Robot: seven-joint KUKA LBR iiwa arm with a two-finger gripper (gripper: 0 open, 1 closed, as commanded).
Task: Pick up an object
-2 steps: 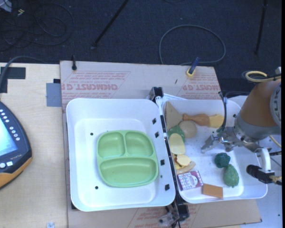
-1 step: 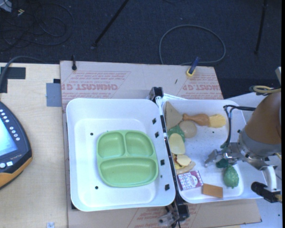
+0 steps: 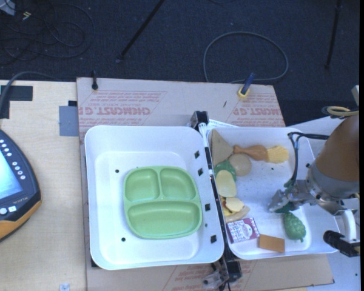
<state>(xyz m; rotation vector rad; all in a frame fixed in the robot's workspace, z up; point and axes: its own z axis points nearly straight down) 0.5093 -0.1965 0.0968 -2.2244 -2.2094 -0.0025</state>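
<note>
The right bin (image 3: 262, 183) holds several small items. A wooden-handled brush with a yellow head (image 3: 262, 153) lies at the back, beside a tan wedge (image 3: 220, 145). Yellow and green food pieces (image 3: 226, 185) sit along the left wall. At the front lie a pink-and-white carton (image 3: 243, 230) and an orange block (image 3: 271, 243). A bumpy green object (image 3: 295, 226) lies at the front right. My gripper (image 3: 283, 202) reaches in from the right and hangs low over the bin floor, just above and left of that green object. A small teal bit shows right at its tip.
The left bin (image 3: 109, 147) holds a green divided plate (image 3: 162, 200). A black divider with clips (image 3: 207, 187) runs between the bins. An orange-edged control pendant (image 3: 6, 183) rests on the bench at far left. A blue and yellow clip (image 3: 247, 85) sits on the cardboard behind.
</note>
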